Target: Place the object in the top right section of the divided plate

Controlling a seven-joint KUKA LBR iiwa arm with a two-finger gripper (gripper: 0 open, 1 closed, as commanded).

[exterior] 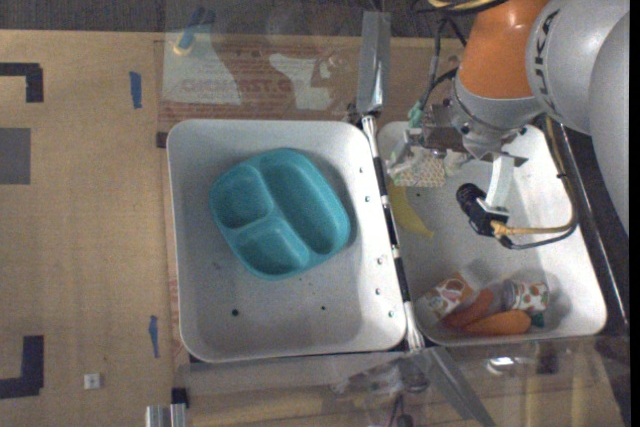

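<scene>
The divided plate (280,212), teal with three sections, lies in the left bin (190,245), tilted a little off the bin's edges. My gripper (425,160) hangs over the upper left corner of the right bin (570,215), with a pale waffle-like piece (420,172) at its tip; whether I have clamped it I cannot tell. A yellow banana (410,213) lies just below. A carrot (497,323) and small packets (450,296) crowd the lower edge of that bin.
</scene>
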